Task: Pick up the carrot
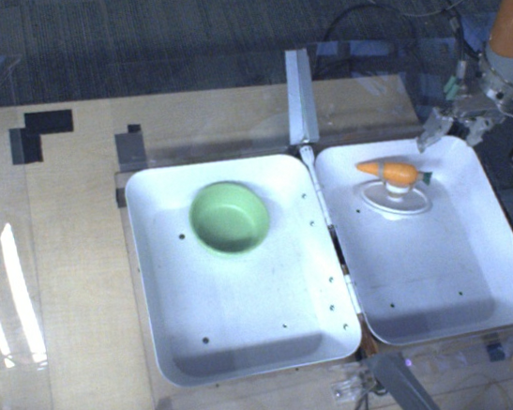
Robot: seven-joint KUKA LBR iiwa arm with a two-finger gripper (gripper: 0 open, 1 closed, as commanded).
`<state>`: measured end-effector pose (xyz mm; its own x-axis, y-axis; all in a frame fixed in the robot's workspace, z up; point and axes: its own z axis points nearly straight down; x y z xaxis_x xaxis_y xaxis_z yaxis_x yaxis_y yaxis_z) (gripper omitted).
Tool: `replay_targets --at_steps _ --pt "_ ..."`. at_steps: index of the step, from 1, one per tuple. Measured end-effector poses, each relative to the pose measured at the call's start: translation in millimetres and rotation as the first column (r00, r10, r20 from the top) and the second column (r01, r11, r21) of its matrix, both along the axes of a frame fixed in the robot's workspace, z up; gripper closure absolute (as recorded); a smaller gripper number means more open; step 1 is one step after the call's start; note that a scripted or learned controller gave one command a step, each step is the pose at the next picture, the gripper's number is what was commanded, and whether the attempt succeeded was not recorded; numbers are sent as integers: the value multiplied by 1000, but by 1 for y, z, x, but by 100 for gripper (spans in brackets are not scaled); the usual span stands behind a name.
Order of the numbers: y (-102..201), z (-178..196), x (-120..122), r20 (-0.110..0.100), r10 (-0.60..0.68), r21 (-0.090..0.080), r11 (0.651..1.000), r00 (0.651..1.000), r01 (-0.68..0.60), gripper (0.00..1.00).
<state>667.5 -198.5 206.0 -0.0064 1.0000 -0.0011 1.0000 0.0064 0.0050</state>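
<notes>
Carrot on white dish — right bin, jaws open, apart

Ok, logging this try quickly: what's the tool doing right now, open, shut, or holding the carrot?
Tool: open and holding nothing, over the right bin's far right corner; the carrot lies apart from it on a small white dish.
</notes>
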Motion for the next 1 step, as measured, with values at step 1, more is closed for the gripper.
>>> replay_targets --at_steps 1 --pt "48 -118 4 4 145 -2 989 989 -145 0"
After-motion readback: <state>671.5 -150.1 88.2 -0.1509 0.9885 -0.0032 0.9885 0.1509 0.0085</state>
